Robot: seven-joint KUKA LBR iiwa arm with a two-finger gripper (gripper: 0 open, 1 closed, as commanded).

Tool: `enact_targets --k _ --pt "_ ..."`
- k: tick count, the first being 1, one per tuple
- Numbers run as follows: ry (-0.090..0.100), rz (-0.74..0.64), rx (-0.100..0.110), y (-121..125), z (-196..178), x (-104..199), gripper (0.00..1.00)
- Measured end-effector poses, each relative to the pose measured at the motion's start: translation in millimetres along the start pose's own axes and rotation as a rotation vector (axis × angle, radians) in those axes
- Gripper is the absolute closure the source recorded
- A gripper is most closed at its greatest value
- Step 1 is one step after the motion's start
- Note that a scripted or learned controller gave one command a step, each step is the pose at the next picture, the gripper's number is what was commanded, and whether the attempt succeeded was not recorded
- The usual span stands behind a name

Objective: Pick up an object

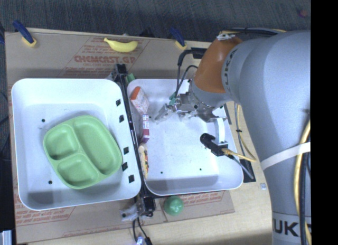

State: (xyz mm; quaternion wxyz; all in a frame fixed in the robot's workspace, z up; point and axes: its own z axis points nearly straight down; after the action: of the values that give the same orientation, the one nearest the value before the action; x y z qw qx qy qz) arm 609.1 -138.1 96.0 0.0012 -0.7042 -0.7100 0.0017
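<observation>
Over the right bin (185,187), the arm (253,80) reaches in from the right, with the gripper (168,110) low above the bin floor near its upper left part. The view is too small and cluttered there to show how the gripper stands, so I cannot tell whether it is wide or narrow. Nothing can be made out inside it.

The likeliest things to pick lie just to its left. An orange and white carton (139,99) sits by the bin's left wall, and a small packet (144,126) lies just below the carton along the same wall. The gripper is near both; whether it touches either I cannot tell. Both appear to rest on the bin floor.

Elsewhere, the left bin (31,96) holds a green divided plate (82,150), well apart from the gripper. A yellow banana (121,44) and a green ball (172,205) lie on the counter (251,194) outside the bins.

By my reading the task is at the reach stage: the arm is down in the bin beside a target, but no grasp shows and nothing is raised. What is left is to close on the carton or the packet and lift it clear. The wall close behind them may crowd the grasp.
</observation>
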Motion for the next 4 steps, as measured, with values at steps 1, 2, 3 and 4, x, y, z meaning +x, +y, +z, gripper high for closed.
enact_targets --k 1,2,3,4 --pt "0.0 -0.004 0.0 0 -11 0 1.0" --pt "0.0 0.004 -0.005 -40 -122 -14 1.0" --pt "0.001 0.0 -0.001 -64 -118 56 1.0" --pt "-0.001 0.002 -0.002 -42 -106 36 1.0"
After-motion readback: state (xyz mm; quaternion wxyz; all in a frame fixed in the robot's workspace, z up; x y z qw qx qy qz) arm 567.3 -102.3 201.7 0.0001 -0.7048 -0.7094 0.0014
